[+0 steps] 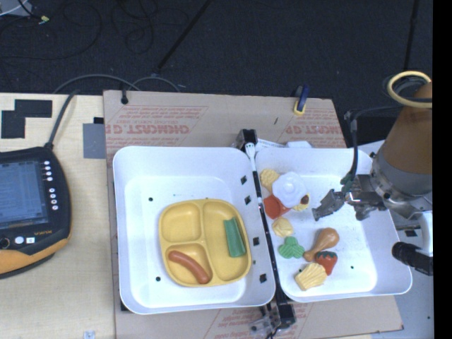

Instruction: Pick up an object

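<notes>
The end effector (330, 205) is seen over the right bin (385, 277), at the tip of the grey arm (406, 157) that reaches in from the right. Whether it is apart or together cannot be told from this slanted overhead view, and nothing is seen clamped in it. It is poised just above and right of a cluster of toy foods lying in the right bin.

Nearest to it, a white cup-like piece (289, 187) and a red piece (274, 207) are placed to its left. Below it a brown drumstick (323, 242) is laid at a slant, with a green broccoli piece (290, 248) beside it, a red strawberry-like piece (327, 260) just under it, and a yellow ridged piece (310, 277) near the front wall. A small pale yellow piece (282, 227) is set between the red piece and the broccoli.

In the left bin (141, 182) a yellow divided plate (176, 224) is placed; a sausage (188, 266) lies in its front compartment and a green piece (234, 237) in its right compartment.

Both bins rest on cardboard (183, 119) on the counter (42, 302). At the far left a control pendant (28, 203) is lying.
</notes>
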You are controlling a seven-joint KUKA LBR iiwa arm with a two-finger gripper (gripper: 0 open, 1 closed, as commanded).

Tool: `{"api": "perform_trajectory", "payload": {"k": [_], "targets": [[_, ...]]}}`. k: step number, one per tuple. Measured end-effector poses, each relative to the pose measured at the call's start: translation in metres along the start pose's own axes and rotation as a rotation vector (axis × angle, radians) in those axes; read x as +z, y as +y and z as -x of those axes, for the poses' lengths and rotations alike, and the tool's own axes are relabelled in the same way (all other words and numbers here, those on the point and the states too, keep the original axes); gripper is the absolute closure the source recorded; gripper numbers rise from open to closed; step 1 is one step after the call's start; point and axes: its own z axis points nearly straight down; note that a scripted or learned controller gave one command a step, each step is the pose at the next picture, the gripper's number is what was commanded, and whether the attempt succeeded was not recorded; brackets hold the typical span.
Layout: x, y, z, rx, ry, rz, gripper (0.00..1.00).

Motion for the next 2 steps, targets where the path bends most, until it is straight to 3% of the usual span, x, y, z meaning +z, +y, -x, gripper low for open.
{"api": "perform_trajectory", "payload": {"k": [1, 2], "targets": [[0.149, -0.03, 0.02, 0.002, 0.004, -0.016, 0.0], [0.131, -0.026, 0.022, 0.008, 0.003, -0.005, 1.0]]}}
